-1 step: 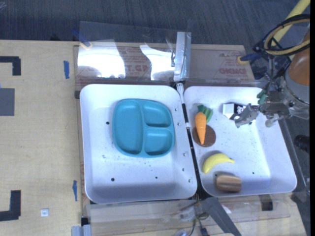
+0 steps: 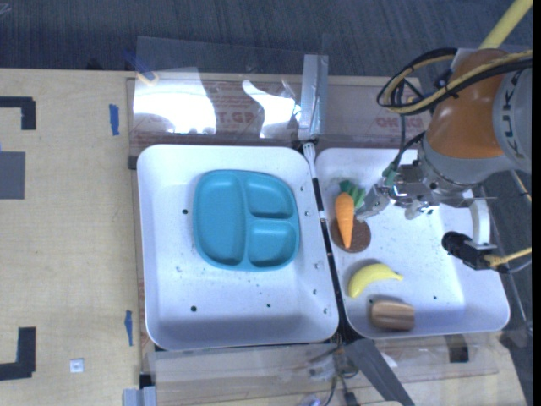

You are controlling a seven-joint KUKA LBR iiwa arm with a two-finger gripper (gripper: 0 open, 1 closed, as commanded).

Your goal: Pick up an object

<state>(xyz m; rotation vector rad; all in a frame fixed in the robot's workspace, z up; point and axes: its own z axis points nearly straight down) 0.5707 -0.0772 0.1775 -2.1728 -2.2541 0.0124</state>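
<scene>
Arm reaches in from right, orange band above wrist. Gripper [image 2: 378, 200] low over right bin [image 2: 439, 311], near its upper left part, just right of carrot [image 2: 345, 218]. Cannot tell finger state; nothing seen between them. Carrot upright on brown disc [image 2: 358, 238], green top near gripper. Banana [image 2: 373, 277] below carrot, wooden block [image 2: 391, 314] just below banana. Left bin [image 2: 161, 227] holds blue divided plate [image 2: 247, 219]. Both bins on wooden surface [image 2: 59, 227].
</scene>
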